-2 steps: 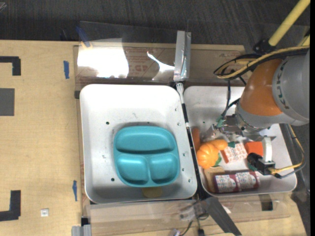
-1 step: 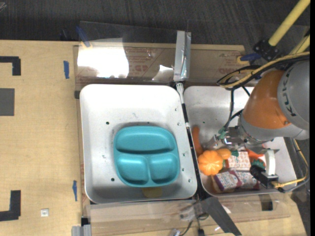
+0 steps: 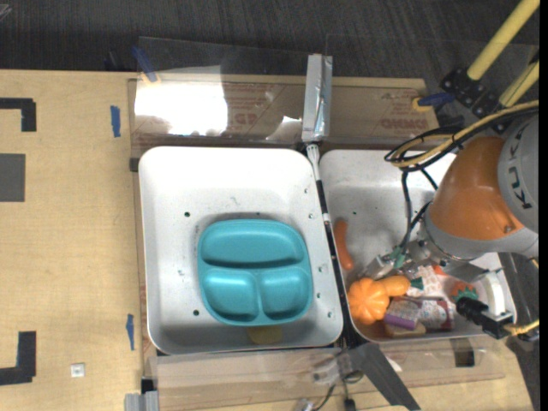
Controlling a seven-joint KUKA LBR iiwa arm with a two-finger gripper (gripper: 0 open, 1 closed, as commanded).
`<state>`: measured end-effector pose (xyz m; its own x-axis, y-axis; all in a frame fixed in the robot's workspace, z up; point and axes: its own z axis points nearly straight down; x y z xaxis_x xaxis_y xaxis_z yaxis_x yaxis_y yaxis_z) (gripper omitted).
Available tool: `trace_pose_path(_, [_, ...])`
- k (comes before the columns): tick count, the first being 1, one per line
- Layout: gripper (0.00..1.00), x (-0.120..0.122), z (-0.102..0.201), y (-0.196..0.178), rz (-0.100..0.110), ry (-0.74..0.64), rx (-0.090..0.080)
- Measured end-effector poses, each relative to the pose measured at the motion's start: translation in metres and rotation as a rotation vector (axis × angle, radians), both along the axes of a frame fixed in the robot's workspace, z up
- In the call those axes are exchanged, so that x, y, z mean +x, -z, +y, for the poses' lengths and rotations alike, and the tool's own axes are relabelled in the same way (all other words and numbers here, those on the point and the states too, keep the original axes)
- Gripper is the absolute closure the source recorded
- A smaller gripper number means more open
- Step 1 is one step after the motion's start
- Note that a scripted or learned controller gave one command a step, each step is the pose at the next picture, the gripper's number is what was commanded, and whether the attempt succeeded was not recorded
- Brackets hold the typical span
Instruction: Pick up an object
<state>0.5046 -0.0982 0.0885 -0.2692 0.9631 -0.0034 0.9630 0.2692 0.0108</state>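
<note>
The grey arm with its orange band [image 3: 475,191] reaches into the right white bin [image 3: 364,182], over a small orange plastic pumpkin [image 3: 370,300] and packets. Gripper [image 3: 409,262] state: cannot tell. A teal divided plastic plate [image 3: 254,269] lies in the left white bin [image 3: 171,195].

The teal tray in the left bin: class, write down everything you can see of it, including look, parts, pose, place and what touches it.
The teal tray is a smooth, plastic-looking dish with rounded corners and three compartments: one wide one along the far side and two smaller ones on the near side. It lies flat and open side up on the floor of the left bin, towards its near edge, and holds nothing. A small tan object peeks out from its near edge.
</note>
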Motion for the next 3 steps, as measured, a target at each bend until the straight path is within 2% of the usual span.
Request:
trace_pose_path(1, [0.00,-0.020,-0.001,0.000,-0.006,-0.019,-0.002])
trace_pose_path(2, [0.00,0.067,-0.014,0.001,0.003,0.002,-0.001])
trace_pose_path(3, [0.00,-0.022,-0.030,0.000,-0.002,0.018,-0.003])
